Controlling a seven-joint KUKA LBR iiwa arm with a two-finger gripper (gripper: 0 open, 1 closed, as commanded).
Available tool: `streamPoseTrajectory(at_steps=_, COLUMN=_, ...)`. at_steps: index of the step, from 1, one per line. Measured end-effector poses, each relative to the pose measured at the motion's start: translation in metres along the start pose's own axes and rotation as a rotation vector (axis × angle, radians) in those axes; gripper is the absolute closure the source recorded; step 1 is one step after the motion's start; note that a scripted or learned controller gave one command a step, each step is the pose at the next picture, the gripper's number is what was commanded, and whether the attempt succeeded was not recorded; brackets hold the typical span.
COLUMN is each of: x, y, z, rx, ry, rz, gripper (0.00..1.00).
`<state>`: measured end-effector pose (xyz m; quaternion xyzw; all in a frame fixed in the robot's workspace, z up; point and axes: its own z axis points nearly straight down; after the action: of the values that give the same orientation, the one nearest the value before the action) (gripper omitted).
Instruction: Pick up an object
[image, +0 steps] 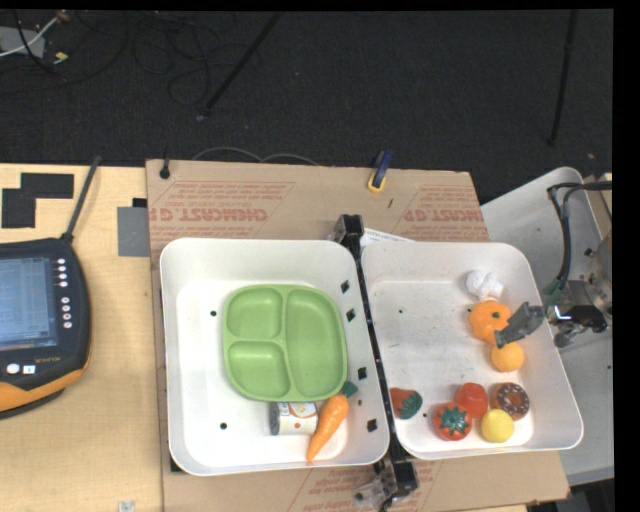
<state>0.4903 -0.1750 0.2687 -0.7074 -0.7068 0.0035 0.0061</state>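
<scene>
Carrot (328, 425), smooth orange cone, plus small can (290, 417) at near edge of left bin (190, 300); green three-compartment plastic plate (285, 343) mid-bin. Right bin (440, 290) near edge: tomato (452, 422), lemon (497, 427), chocolate donut (512, 399). Right edge: round orange (489, 320), small orange ball (507, 357). Gripper (522, 322) at right rim between those two; cannot tell finger state.

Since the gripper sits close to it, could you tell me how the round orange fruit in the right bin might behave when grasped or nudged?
The orange fruit looks round and smooth, so it would probably roll if pushed. Its glossy, toy-like surface may slip between the fingers. It lies near the bin wall and a smaller orange piece, which could stop it.
</scene>
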Motion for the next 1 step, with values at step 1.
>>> streamPoseTrajectory(at_steps=1, x=-0.0002, y=0.0015, z=-0.0043, rx=-0.008, ry=-0.002, rz=-0.002, gripper=0.0)
